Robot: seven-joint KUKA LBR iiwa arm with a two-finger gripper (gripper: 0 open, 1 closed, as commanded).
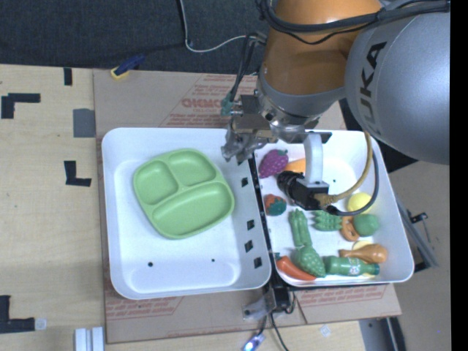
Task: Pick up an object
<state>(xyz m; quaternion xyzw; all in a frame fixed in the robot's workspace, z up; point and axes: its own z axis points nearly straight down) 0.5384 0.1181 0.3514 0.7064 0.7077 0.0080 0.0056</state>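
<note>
The gripper (245, 141) hangs over the bins' middle wall, its fingers hard to read, so it should slide toward four o'clock and drop straight onto the purple plastic grapes (273, 162).

My arm leans in from the right, wrist pitched steeply down.

My grey upper link fills the top right corner, the orange band (318, 20) bulging just above the wrist. Below it my gripper (240, 146) hangs low, its dark metal body pointing down and slightly left, cables looping off my wrist.
</note>
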